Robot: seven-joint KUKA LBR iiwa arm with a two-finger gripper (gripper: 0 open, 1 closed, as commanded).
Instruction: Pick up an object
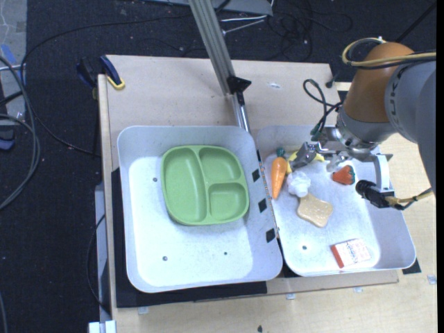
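The right bin (388, 245) holds several small objects. An orange carrot with a green top (277, 175) lies at its left edge, beside a white crumpled lump (299, 183). A tan bread-like slice (315, 210) rests near the middle, and a red and white box (352, 252) lies toward the front. A red object (343, 176) and a yellow piece (304, 157) sit right by my gripper (331, 157), which hangs low over the back of this bin. The wrist hides what lies directly under it.
The left bin (139, 255) carries a green divided plate (205, 184). A grey metal pole (215, 40) slants down from the top to the gap between the bins. Black clips (266, 203) line the seam. Cables hang off the wrist at the right.
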